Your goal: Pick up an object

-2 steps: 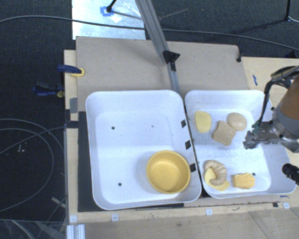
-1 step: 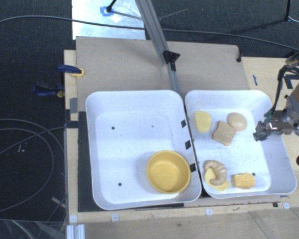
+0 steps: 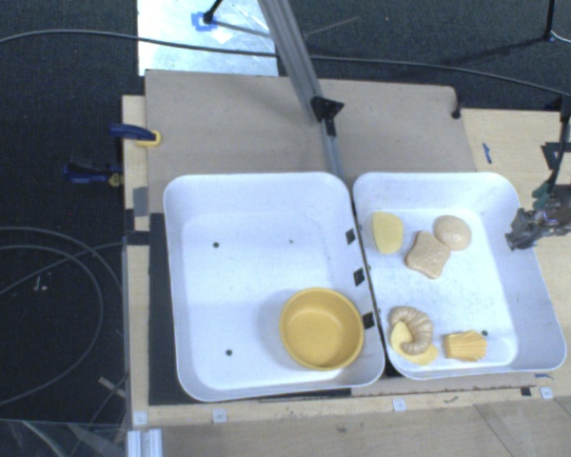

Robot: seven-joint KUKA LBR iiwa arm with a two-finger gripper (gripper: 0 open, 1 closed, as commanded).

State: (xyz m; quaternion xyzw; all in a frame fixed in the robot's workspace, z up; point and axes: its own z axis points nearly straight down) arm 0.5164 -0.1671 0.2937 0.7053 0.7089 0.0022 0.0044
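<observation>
The right bin (image 3: 514,208) holds several food-like items: a yellow wedge (image 3: 387,231), a tan bread slice (image 3: 427,254), a pale round bun (image 3: 452,231), a curled croissant shape (image 3: 414,330) and a yellow corrugated piece (image 3: 465,346). A yellow bowl (image 3: 322,327) sits in the left bin (image 3: 200,208) near its front right corner. My gripper (image 3: 525,233) hangs at the right bin's right rim, at the frame's right edge, well clear of every item. Nothing shows between its fingers.
A grey pole (image 3: 295,50) slants from the top centre down to the bins' shared rear edge. Blue and yellow clamps (image 3: 124,150) grip the bench's left side. Cables lie on the dark floor at left.
</observation>
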